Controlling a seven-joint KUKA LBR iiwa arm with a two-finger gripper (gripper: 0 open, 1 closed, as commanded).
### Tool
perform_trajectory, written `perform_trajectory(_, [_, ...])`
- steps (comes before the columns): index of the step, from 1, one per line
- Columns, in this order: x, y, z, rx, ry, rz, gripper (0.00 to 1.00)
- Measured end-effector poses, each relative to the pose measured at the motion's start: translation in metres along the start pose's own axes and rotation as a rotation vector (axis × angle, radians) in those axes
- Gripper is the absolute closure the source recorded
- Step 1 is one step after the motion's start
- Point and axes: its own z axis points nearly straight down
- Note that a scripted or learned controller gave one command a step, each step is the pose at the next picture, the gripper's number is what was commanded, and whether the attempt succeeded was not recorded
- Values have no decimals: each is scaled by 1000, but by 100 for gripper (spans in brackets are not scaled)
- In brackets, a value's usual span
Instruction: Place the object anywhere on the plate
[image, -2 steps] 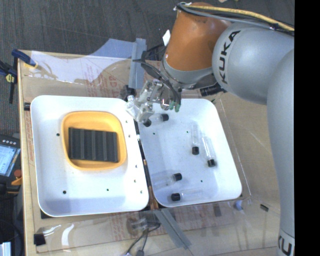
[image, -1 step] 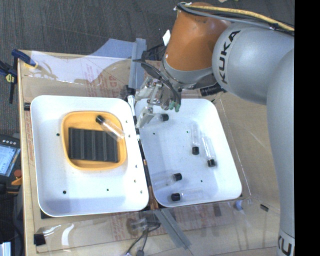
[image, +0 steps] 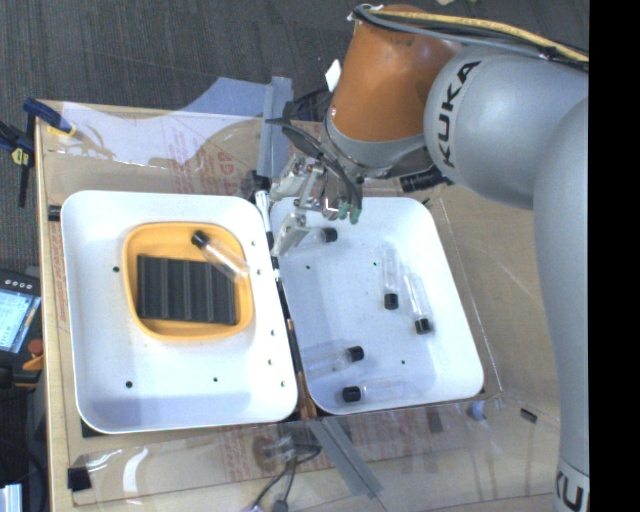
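Hovering over the far-left corner of the right bin (image: 455, 330), the gripper (image: 300, 215) sits just beside the wall shared with the left bin (image: 90, 330); whether it is open or closed, or carrying anything, I cannot tell, since the wrist hardware and cables crowd it. A small black-capped piece (image: 328, 236) lies just right of it on the bin floor, and it is unclear whether the gripper touches it.

One clear tube with a black cap (image: 222, 253) already rests on the yellow plate (image: 140, 245) in the left bin, lying aslant across the far-right corner of the plate's dark ribbed centre (image: 188, 288). More tubes lie loose in the right bin: two side by side (image: 403, 290) toward its right, and two more (image: 350, 375) near its front-left.

If the step is a pick, it probably goes best with a descent centred on one tube's body, well clear of the bin wall, closing across the narrow width. If it is a carry, the path should rise over the shared rim before lowering onto the plate.

The tubes are transparent, so their outlines nearly vanish against the white; mostly the caps give them away. The arm's orange band (image: 385, 80) and grey body (image: 530, 130) block the bench behind.
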Motion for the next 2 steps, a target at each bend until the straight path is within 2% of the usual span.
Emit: perform_trajectory(2, [0, 0, 0, 0, 0, 0, 0])
